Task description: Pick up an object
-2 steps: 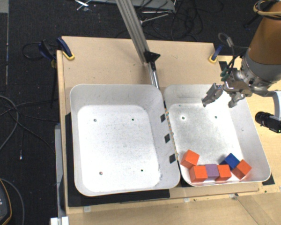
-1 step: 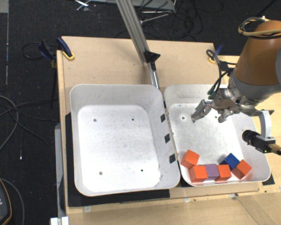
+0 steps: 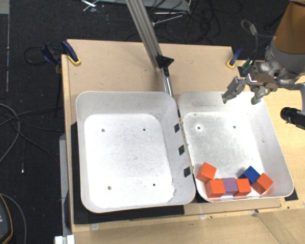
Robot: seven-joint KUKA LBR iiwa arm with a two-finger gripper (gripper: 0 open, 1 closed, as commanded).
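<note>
while the two-finger gripper (image 3: 242, 92) hung open and held nothing above the right shallow white bin (image 3: 274, 136), small coloured cubes (image 3: 233, 181) lay at its near edge.

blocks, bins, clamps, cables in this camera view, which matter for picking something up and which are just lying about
For the job:
- gripper, open, over the right bin's far edge
- orange blocks
- purple block
- blue block
- right bin

Just lying about:
- left bin
- clamps
- cables
</note>
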